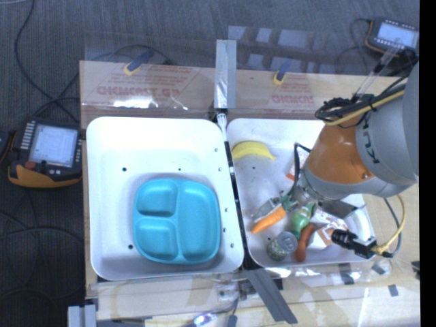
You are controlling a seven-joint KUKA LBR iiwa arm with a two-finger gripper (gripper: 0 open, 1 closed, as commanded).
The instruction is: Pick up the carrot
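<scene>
Glossy white plastic bins [102,148], smooth matt blue plastic tray [178,221], pale wooden desk [163,84], rough grey carpet floor [102,12].

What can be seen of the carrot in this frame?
The carrot is a small orange piece, smooth and toy-like, lying flat on the floor of the right bin. It points diagonally, one end toward the bin's left wall, the other up toward the gripper, which hangs right above that end. Whether they touch cannot be told. A green item lies close by on its right.
</scene>
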